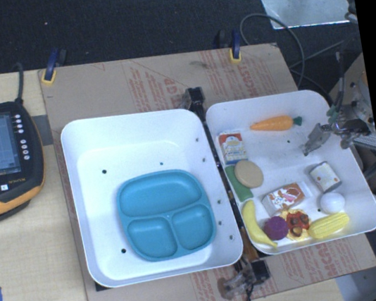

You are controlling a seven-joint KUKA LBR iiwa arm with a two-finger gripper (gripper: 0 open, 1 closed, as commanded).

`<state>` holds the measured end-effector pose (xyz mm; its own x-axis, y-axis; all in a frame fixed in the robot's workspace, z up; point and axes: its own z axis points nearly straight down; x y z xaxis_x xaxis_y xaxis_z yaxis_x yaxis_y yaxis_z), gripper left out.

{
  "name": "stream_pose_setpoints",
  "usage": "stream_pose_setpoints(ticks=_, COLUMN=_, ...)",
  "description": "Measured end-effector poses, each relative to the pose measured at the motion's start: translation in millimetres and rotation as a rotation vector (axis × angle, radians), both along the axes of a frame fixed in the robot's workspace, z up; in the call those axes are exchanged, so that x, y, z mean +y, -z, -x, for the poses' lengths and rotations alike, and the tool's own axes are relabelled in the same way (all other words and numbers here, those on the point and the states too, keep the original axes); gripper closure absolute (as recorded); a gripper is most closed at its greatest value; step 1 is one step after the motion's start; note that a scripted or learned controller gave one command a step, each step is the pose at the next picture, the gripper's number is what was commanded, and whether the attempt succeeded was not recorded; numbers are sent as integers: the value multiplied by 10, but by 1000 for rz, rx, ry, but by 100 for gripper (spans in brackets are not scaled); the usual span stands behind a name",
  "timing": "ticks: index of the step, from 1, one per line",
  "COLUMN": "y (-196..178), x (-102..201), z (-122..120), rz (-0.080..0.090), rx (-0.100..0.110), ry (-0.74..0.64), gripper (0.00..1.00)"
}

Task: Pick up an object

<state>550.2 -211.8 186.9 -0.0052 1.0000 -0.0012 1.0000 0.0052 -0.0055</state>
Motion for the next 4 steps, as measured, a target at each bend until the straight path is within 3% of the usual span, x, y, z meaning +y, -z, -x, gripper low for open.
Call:
stream_pose_setpoints(ticks=1, y=268, x=2, z=198, rz=0, rx=-1, ry=-1, gripper=0)
stream_pose_setpoints(ticks=2, y=957, x=114, z=54, rz=-1, rx=0, ry=0, gripper=0)
stream_pose_setpoints(ticks=3, y=17, x=537, z=-792, rz=-2, rx=-6, ry=1, gripper=0)
stream_pose_setpoints(ticks=4, y=61, x=1046, z=-22, rz=-1, rx=0, ry=0, gripper=0)
